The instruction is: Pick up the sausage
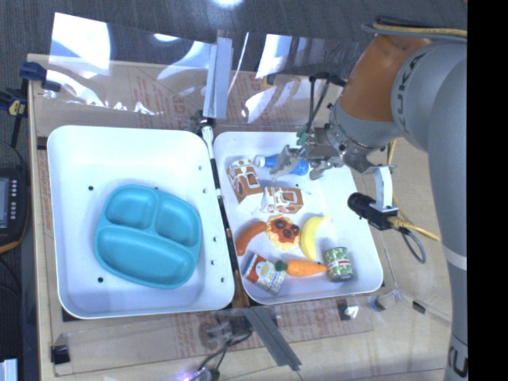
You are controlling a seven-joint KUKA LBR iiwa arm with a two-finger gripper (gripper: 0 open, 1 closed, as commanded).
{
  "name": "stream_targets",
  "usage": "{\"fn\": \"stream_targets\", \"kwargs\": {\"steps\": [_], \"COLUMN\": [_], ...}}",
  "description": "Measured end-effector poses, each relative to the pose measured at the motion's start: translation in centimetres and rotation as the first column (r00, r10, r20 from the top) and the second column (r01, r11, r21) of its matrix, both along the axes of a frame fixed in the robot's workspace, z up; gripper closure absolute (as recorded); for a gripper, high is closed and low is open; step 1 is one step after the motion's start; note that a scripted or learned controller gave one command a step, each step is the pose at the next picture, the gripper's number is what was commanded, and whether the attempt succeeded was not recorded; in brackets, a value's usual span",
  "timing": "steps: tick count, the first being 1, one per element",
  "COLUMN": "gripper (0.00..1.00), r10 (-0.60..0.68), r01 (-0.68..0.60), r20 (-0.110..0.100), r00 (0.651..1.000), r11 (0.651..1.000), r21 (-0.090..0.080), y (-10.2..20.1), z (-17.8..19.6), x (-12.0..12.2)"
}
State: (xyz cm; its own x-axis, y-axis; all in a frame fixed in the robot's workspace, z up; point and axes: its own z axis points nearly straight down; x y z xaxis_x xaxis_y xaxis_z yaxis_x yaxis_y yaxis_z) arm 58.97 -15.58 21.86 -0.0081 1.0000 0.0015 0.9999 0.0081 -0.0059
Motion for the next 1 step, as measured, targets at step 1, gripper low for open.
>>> {"fn": "stream_targets", "kwargs": {"steps": [1], "gripper": [0.0], "r10": [0.091], "r01": [-0.091], "r20": [-0.001], "r00": [0.996], "r11": [0.996], "r21": [0.0], "y": [4.38], "z": [-9.59], "x": [-5.88]}}
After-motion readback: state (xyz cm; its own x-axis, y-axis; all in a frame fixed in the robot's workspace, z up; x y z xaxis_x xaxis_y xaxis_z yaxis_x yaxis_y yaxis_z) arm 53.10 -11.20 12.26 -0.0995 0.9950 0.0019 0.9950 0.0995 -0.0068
